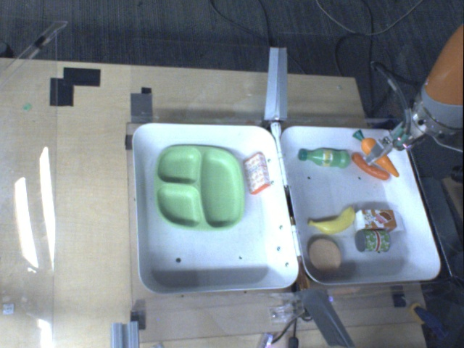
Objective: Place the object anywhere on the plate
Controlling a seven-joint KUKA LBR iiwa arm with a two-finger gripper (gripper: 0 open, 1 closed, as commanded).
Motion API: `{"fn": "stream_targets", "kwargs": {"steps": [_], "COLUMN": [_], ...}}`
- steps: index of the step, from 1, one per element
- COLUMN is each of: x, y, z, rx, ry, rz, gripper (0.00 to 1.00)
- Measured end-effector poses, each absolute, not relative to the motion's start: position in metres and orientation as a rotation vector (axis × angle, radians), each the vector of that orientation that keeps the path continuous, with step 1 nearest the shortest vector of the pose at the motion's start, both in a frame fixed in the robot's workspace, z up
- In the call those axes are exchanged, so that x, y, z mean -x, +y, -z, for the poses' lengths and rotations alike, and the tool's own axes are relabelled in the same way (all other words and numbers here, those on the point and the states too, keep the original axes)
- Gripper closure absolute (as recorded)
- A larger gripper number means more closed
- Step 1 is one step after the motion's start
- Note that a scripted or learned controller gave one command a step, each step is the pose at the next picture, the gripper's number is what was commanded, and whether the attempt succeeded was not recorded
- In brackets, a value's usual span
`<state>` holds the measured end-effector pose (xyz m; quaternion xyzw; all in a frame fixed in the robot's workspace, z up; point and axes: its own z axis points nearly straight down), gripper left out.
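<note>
Landmark taken as green plate [201, 185], three compartments, sat in left bin [145, 259], nothing resting on it yet. Small red-and-white packet [256, 172] seen just beside plate's right rim, touching or nearly so. Right bin [428, 263] found right of plate, holding rest: banana [333, 223], round brown piece [325, 253], can [373, 241], green bottle [326, 157], carrots [377, 162]. Gripper [397, 139] seen farthest right of plate, over carrots, so those judged likely target. Grip state can't be told; nothing visibly held.
</note>
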<state>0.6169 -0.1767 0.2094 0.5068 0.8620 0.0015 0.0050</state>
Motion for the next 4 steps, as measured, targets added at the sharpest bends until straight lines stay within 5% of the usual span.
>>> {"fn": "stream_targets", "kwargs": {"steps": [1,3,4], "x": [-0.66,-0.662,-0.661], "y": [-0.102,-0.092,-0.013], "z": [-0.182,-0.167,-0.187], "rx": [-1.178,-1.334,-0.923], "ry": [2.901,2.828,2.992], "rz": [-0.005,-0.01,-0.007], "gripper": [1.0,1.0,1.0]}}
